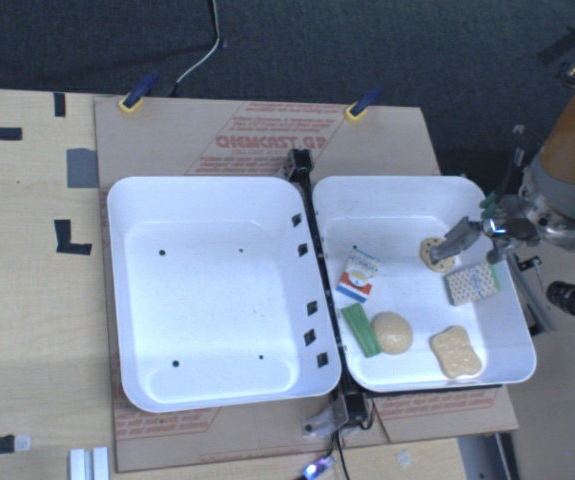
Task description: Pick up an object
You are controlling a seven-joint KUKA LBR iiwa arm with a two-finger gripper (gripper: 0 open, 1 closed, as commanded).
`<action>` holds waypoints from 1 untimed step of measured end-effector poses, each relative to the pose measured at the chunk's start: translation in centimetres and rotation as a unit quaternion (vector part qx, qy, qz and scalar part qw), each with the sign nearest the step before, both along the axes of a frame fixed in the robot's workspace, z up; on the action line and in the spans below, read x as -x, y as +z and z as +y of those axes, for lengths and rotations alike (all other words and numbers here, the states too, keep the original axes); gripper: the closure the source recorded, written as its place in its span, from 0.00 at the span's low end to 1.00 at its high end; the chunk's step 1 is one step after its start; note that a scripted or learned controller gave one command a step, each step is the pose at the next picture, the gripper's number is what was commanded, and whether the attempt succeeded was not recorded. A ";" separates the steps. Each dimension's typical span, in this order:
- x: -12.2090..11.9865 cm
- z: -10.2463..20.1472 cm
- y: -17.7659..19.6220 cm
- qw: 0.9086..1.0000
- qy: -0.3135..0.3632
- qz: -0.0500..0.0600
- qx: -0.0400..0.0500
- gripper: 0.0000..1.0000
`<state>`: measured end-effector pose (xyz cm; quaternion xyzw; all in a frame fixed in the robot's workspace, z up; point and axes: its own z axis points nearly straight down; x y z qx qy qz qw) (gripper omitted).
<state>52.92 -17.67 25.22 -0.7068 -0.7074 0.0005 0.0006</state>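
White right bin (pixel 407 193), tool (pixel 459 240) beside tan disc (pixel 431 253), patterned pad (pixel 471 284)

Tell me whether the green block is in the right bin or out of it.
In. The green block lies flat on the floor of the right bin, near the divider, touching the yellowish ball.
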 end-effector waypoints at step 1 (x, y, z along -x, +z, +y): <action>-8.4 -0.4 -5.4 1.000 0.001 0.000 0.000 0.00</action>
